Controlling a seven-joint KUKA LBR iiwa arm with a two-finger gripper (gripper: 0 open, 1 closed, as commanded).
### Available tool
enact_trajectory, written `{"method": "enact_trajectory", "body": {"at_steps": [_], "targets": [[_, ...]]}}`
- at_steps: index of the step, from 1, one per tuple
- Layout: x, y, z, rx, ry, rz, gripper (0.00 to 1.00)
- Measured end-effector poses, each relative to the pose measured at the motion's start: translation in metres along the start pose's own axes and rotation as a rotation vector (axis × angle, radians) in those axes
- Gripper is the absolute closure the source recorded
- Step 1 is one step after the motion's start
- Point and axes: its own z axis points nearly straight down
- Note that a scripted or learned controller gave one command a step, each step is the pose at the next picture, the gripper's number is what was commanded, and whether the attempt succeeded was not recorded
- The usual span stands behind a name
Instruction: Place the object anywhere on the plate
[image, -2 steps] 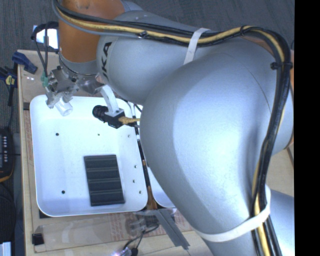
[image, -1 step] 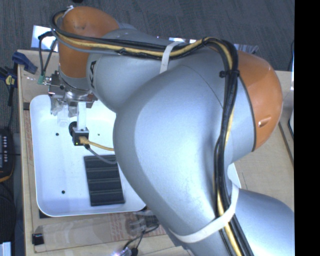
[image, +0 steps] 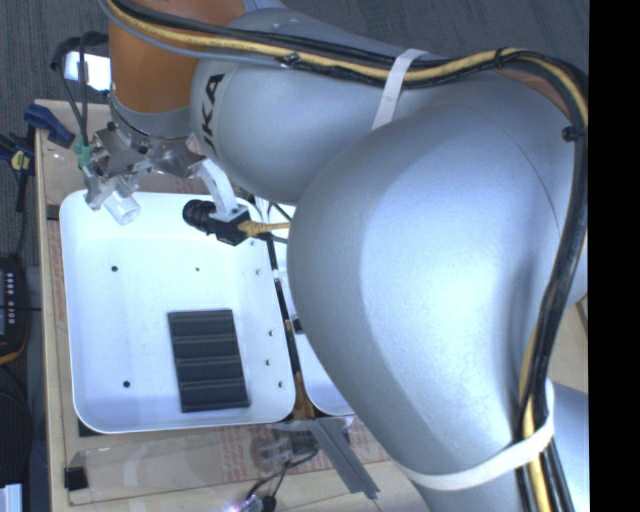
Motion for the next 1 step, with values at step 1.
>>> {"method": "enact_trajectory", "body": {"at_steps": [1], "targets": [[-0.0121, -0.0062, 0.1432, 0.011, -0.001, -0.333, 1.0]]}}
